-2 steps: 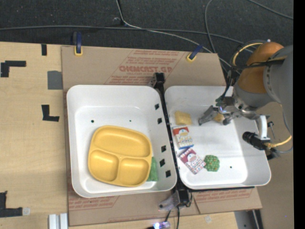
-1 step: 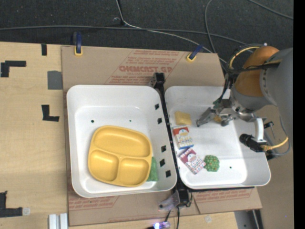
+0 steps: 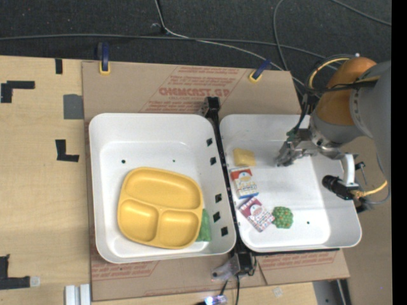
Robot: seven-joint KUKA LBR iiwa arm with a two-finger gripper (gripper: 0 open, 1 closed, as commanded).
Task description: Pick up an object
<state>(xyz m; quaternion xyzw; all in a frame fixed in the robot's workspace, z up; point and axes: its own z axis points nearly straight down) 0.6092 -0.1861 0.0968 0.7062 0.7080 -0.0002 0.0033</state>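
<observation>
Gripper (image 3: pixel 287 155) over right bin (image 3: pixel 331 234) — beige block (image 3: pixel 243 157) nearby, apart

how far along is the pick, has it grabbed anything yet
Nothing looks picked yet. The gripper hangs over bare floor in the right bin, nothing visible between its fingers. The yellow block, two small cartons and green lump all lie loose. Choosing, grasping and lifting one remain.

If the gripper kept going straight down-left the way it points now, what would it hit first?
Probably bare floor of the right bin; the gripper tips sit just above it. The pale yellow block lies further left along that line, though depth is unclear.
</observation>
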